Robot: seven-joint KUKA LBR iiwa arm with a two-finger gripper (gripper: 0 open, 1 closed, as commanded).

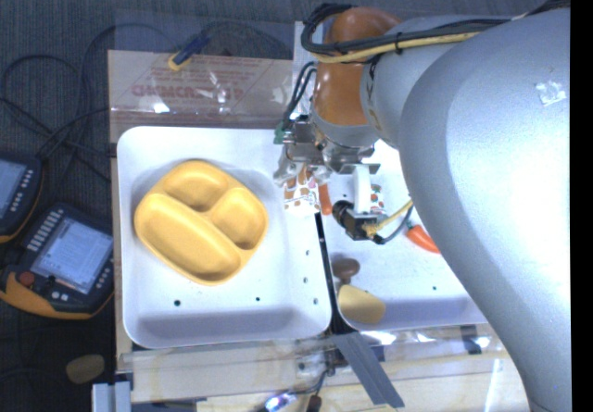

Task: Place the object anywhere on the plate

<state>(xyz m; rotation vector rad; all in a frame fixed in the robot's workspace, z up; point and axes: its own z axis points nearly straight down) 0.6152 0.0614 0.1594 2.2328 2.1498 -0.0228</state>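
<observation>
A yellow plate with three compartments lies in the left white bin. My gripper hangs under the orange wrist band, over the divider between the two bins, just right of the plate's upper right rim. A thin orange piece shows right beside the gripper, on the right bin's side; I cannot tell whether it is held. An orange carrot-like object lies in the right bin, partly hidden by the arm.
A small brown object and a tan rounded object sit at the right bin's near left corner. The grey arm covers most of the right bin. A clear plastic bag lies behind the left bin.
</observation>
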